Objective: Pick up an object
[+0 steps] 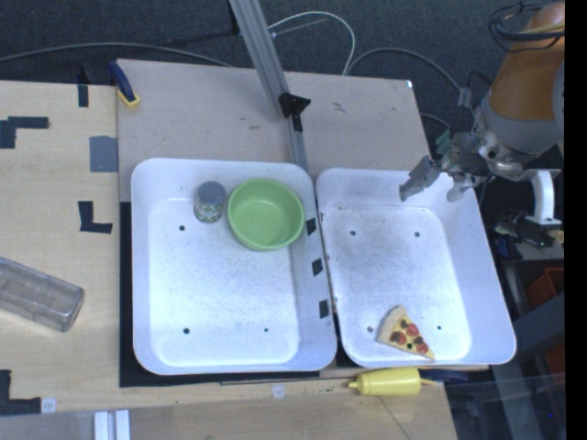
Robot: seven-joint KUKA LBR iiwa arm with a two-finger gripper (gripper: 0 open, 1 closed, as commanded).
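Observation:
My gripper (435,184) hangs over the far right corner of the right bin (477,246), its two fingers spread apart with nothing between them. A toy pizza slice (404,331) lies near the front of the right bin, well away from the gripper. In the left bin (147,273) a green bowl (266,214) sits at the back, and a small grey-lidded can (210,201) stands just left of it.
A yellow mustard bottle (389,382) lies on the bench just in front of the right bin. A clear plastic container (37,294) lies at the far left. A metal pole (266,53) rises behind the bins.

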